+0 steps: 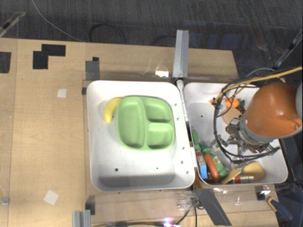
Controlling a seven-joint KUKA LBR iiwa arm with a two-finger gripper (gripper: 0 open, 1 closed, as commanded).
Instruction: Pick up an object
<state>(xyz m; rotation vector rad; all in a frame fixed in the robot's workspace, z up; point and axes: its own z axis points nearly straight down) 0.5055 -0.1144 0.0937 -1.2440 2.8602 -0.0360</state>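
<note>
A heap of small objects (218, 167) is seen in the right bin (199, 103), at its near left corner. The gripper (236, 148) is lowered over it; its state cannot be told. A green tray (144, 122) and banana (111, 109) lie in the left bin (132, 178).

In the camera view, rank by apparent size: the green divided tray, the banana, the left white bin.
1. left white bin, largest
2. green divided tray
3. banana, smallest, though the tray partly hides it, so it may be longer than it looks.
</note>
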